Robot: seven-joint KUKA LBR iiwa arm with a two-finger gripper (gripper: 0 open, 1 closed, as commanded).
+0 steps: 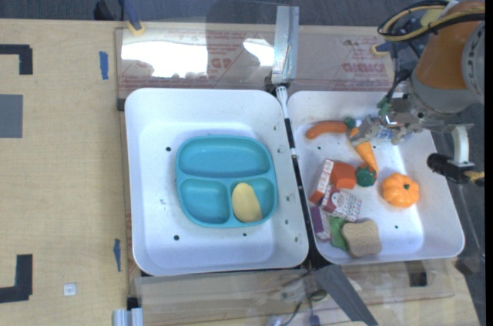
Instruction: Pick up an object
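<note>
Arm comes in from the right, pincer (391, 124) low over the back-right part of the right bin (439, 240). Can't tell pincer state, tips are lost in clutter and blur.

Nearest candidate obj: toy carrot (367, 156), lying just below and left of the pincer, tip pointing away toward the bin centre. My read: hard plastic, hollow, very light, smooth and a bit slippery, tapered cone. Best grab is across the thick end, perpendicular to the long axis; the taper will squeeze it out if pinched near the tip.

Other stuff in the same bin:
- orange sausage-like piece (326, 129), curved, glossy, near the back-left corner
- small pumpkin (400, 190), round, ribbed, prob rigid; wide for the pincer
- red/white carton (334, 182) w/ printed label, flat faces, easy grip across the thin side
- green round bit (365, 178) touching the carton
- tan sponge-like block (361, 237), rough, soft, compresses under grip

Left bin (146, 240): teal divided plate (223, 155), matte plastic, w/ a yellow lemon-shaped piece (246, 203) in its lower-right compartment. Well apart from the pincer.

Both bins shallow, white, smooth, sitting on the wood-tone desk (54, 186).
</note>
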